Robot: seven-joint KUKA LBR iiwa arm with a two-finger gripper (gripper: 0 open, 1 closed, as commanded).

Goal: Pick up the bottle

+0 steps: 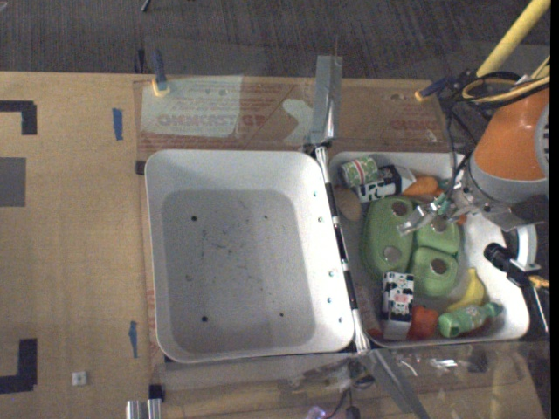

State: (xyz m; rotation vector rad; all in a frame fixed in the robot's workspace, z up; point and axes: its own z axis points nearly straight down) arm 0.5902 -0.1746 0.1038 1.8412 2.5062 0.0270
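Note:
The bottle is green with a pale label and lies on its side in the front right corner of the right bin. A red item touches its left end. My gripper hangs over the middle of that bin, above a large green moulded piece. It is well behind the bottle and apart from it. Nothing is visibly held. The orange-banded wrist covers the bin's back right part.
Around the gripper lie a green can, a black-and-white carton, an orange carrot, a cow-patterned carton and a yellow banana. The left bin adjoins on the left. Cables trail behind the arm.

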